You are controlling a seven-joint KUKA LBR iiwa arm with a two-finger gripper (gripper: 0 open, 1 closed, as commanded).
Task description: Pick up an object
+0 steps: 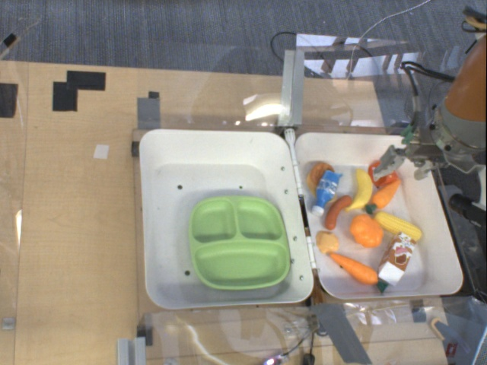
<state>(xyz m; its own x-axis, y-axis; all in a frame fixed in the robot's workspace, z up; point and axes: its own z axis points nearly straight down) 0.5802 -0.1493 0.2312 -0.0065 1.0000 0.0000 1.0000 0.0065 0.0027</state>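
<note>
Two white bins sit side by side. Left bin (pixel 160 204) holds a green sectioned plate (pixel 239 242), smooth plastic, with bare floor at twelve o'clock of it. Right bin (pixel 449 268) is crowded: a banana (pixel 363 189), sausage (pixel 338 211), blue bottle (pixel 327 188), orange (pixel 367 231), corn cob (pixel 398 224), carrot (pixel 353 268) and small carton (pixel 396 258). The gripper (pixel 405 163) hangs at the bin's two o'clock corner, fingers spread apart, above a red pepper (pixel 382 178), holding nothing.
</note>
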